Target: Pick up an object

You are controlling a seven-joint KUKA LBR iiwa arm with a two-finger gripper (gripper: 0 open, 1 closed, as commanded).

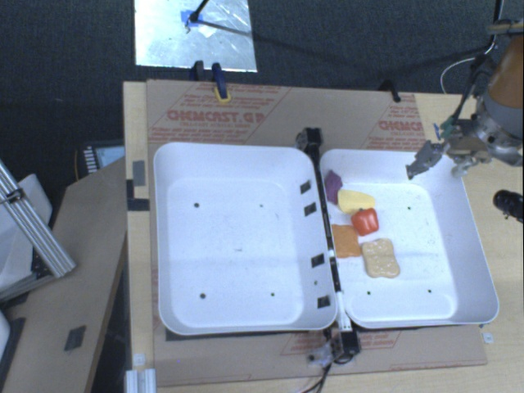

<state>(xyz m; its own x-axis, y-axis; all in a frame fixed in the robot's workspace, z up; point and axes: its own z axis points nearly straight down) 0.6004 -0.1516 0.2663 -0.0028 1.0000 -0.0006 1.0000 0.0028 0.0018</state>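
Several small food toys lie in the left part of the right bin (430, 256): a purple piece (332, 185), a yellow piece (355, 200), a red pepper (366, 220), an orange slab (347, 241) and a tan cracker-like piece (381, 258). They sit close together near the divider. My gripper (440, 164) hangs over the bin's far right corner, well to the right of the toys and above them. Its fingers are spread open with nothing between them.
The left bin (237, 244) sits beside the right one, with black clips along their shared edge (319, 219). Both rest on a cardboard sheet (246, 113). A shiny metal plate (195, 21) lies at the back. An aluminium rail (29, 219) stands at far left.
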